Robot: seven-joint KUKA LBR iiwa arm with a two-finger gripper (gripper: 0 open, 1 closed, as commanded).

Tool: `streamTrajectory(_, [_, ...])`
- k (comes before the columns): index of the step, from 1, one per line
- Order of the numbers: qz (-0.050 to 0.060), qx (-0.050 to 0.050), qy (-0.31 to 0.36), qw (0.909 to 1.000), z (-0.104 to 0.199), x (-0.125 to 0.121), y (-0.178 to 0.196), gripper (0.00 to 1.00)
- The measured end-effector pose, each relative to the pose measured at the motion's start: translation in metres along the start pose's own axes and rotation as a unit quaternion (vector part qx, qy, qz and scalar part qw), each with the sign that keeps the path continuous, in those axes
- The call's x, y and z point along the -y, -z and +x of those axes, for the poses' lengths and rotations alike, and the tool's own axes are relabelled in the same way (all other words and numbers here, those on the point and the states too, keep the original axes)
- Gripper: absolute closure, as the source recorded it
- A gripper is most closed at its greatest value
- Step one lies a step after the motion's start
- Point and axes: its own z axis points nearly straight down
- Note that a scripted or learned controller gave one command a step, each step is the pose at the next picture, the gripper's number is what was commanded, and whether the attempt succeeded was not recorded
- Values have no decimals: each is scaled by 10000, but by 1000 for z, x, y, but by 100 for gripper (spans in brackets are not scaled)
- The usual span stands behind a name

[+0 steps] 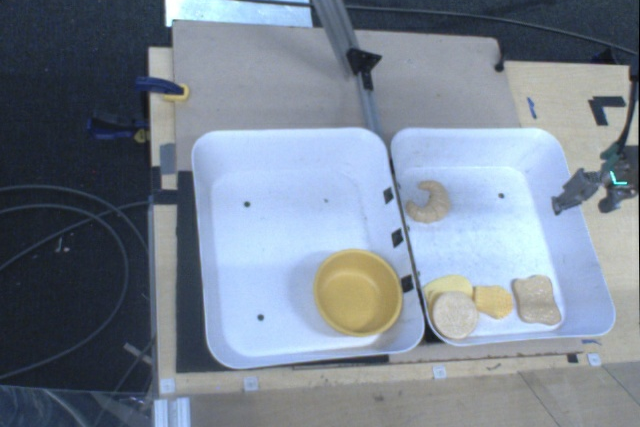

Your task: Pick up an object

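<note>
From the overhead camera, two shallow white bins sit side by side on a tan worktop (440,75), their inner rims touching along a seam marked by small black clips. The left bin (250,215) holds a yellow bowl (358,291), upright, in its lower right corner, close to the dividing rim. The right bin (520,225) holds a pale curved croissant-shaped piece (431,201) near its upper left, well apart from a cluster along the lower edge: a round tan biscuit (455,314) touching a yellow slice (449,287) just above it, a small orange-yellow chunk (492,301) just beside them, and a tan bread-slice shape (537,299) to the right of that. The end effector (582,192) sits at the right bin's right rim, outside the bin floor, with nothing between its fingers; whether they are spread or closed cannot be told at this size. A small teal light shows just beside it. No writing or label can be read on any object.
</note>
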Motion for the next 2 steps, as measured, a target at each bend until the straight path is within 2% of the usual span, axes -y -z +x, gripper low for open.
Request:
streamTrajectory(1, [-6, 2, 1, 10000, 0, 0, 1, 0])
streamTrajectory(2, [14, -6, -20, 10000, -4, -2, -61, 0])
